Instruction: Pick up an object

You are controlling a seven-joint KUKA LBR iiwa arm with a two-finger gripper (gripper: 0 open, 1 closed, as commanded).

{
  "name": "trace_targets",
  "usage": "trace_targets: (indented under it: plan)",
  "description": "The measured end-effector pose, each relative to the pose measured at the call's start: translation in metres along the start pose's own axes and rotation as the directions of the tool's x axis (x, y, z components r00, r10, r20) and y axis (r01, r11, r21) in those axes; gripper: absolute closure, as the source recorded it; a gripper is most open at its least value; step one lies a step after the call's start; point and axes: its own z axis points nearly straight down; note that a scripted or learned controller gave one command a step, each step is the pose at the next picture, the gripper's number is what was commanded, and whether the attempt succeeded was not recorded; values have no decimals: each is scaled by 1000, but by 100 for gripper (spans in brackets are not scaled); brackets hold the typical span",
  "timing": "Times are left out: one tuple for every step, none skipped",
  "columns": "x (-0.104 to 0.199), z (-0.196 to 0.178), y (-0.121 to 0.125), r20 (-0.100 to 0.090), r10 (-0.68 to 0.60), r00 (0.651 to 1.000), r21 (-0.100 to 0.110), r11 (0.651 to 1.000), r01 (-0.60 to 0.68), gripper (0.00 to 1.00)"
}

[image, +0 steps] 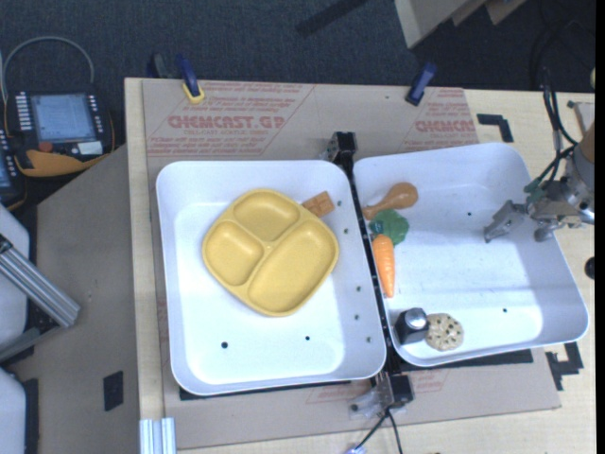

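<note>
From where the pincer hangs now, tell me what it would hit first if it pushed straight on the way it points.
The pincer points left across the right bin. The bin floor ahead looks bare; the carrot by the left wall would probably come first, though depth is hard to judge.

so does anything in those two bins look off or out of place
One small thing: a tan block lies partly tucked under the upper right rim of the yellow three-compartment plate in the left white bin. The toy carrot, wooden spoon, cookie and grey knob lie loose but unspilled.
</note>
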Motion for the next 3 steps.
trace_targets:
  plan:
    - [1,-8,4,4,-4,1000,-14,1000,4,0]
    - [2,55,3,-5,-7,1000,-7,1000,7,0]
    - [8,88,9,-10,-10,1000,-17,1000,10,0]
